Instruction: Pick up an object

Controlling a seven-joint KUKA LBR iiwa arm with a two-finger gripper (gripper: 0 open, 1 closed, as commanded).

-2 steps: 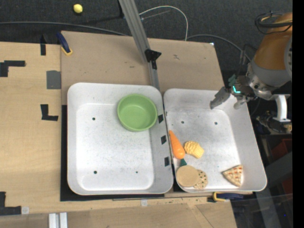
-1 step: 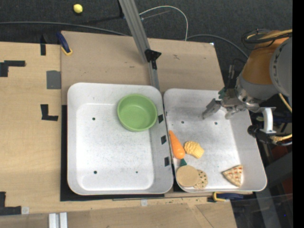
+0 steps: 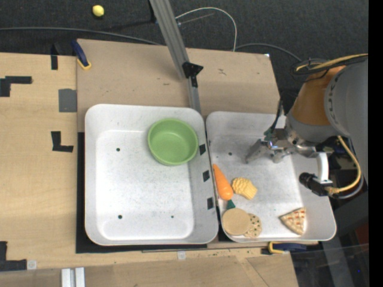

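- Now, far on the left, the table [image 3: 36,160] is bare wood with bits of black tape on it.
- Next comes the left bin [image 3: 119,220]. A green bowl [image 3: 172,141] sits open side up in its top right corner, close to the wall between the two bins.
- After that is the right bin [image 3: 239,124], where the toy food lies. All of it is bunched in the lower half, so the top half is free for the arm to come in.
- A toy carrot [image 3: 222,184] lies by the bin's left wall. Its long side runs from upper left to lower right, with the thin tip at the upper left and the green end at the lower right. I think it is the easiest thing to pick.
- Just right of it is a yellow ridged toy [image 3: 245,188]. Below are a round cracker [image 3: 236,222] and a chip cookie [image 3: 254,225], touching each other.
- The hand [image 3: 256,152] hangs low over bare bin floor, above the food. It pinches nothing, and I cannot tell how it is set.
- A pizza slice [image 3: 294,220] lies in the lower right corner.
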